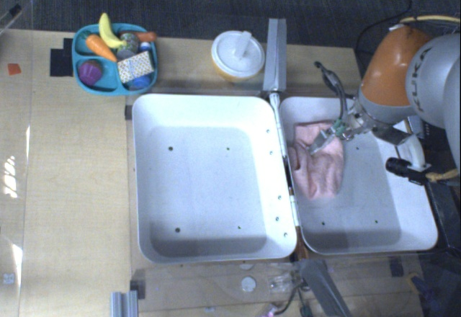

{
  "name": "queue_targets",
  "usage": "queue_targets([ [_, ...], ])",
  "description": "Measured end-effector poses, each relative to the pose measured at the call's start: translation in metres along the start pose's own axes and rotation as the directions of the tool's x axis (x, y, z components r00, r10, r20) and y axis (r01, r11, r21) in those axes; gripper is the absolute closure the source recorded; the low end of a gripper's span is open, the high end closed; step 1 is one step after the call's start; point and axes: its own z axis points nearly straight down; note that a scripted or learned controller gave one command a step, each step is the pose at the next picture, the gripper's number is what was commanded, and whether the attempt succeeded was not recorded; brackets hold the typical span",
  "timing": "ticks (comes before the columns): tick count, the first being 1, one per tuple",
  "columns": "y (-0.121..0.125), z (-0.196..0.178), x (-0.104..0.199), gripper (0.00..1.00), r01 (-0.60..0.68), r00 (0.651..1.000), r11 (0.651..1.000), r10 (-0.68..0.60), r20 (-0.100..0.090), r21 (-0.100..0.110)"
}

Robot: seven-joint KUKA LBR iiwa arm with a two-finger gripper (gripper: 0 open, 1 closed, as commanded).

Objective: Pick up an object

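My arm [425,78], grey with its orange band, reaches in from the right over the right-hand white bin [382,229]. My pincer [328,141] is down at the upper part of a pink cloth [318,164] that lies crumpled in the left half of that bin, close beside the wall it shares with the left bin [209,179]. The fingers are on the cloth, but I cannot tell how far apart they stand, nor whether any fabric is caught between them. Behind the bins, on the wooden bench [65,186], stand a yellow cup with a white lid [238,55] and a blue tray of toy food [114,57] with a banana [108,31] and a carrot [99,46].
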Motion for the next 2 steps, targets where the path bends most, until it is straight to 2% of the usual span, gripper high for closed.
queue_targets([
  [1,-0.041,-0.027,0.040,0.00,0.157,0.988,0.988,-0.157,-0.006,0.007],
  [2,0.003,0.001,0.024,0.00,0.002,1.000,1.000,-0.002,-0.002,0.002],
])
